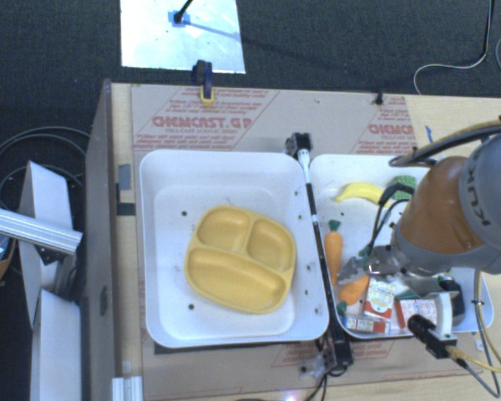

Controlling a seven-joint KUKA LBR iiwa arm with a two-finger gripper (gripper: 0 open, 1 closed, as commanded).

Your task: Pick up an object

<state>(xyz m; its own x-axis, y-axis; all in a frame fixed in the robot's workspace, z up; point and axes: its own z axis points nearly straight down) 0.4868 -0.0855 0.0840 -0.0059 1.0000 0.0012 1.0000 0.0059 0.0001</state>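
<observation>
The right bin [351, 164] holds a yellow banana [359, 193] at its back and an orange carrot [333, 251] with a green top along its left wall. An orange piece [353, 291] and a red-and-white package [382, 307] lie near the front. A green item [403, 182] peeks out behind the arm. My gripper [366, 266] hangs low over this bin, just right of the carrot and right above the orange piece. The wrist and its orange band [438, 211] hide the bin's middle and right side.
The left bin [163, 224] carries a yellow divided plate [240, 259]. A black-and-white rod [311, 199] runs along the wall between the bins. Cables trail at the bench's front right [472, 362], and a clamp [204, 78] sits at the back edge.
</observation>
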